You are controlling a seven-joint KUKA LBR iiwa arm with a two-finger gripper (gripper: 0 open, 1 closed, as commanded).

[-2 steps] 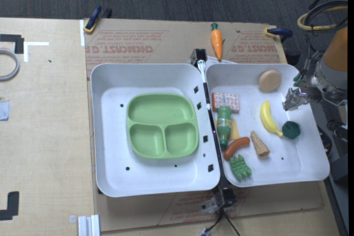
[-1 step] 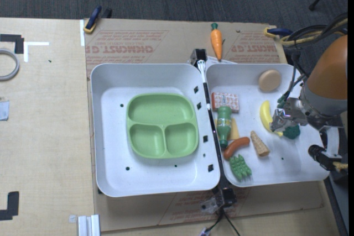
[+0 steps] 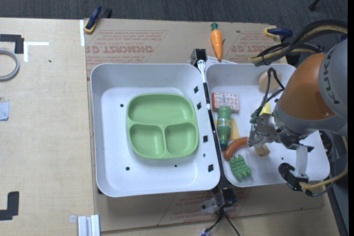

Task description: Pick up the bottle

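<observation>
A small green bottle (image 3: 223,124) lies on its side in the right bin (image 3: 276,175), close to the bin's left wall, below a red-and-white box (image 3: 225,100). My gripper (image 3: 258,138) hangs low over the bin's middle, roughly a bottle length to the right of the bottle, beside a small tan block (image 3: 262,149). The arm's grey and orange wrist covers most of the gripper.
A red sausage (image 3: 235,146) and a yellow piece (image 3: 234,129) lie right of the bottle, a green knobbly toy (image 3: 240,166) below them. The left bin (image 3: 105,135) holds a green divided plate (image 3: 163,125). A toy carrot (image 3: 215,40) lies on the cardboard behind the bins.
</observation>
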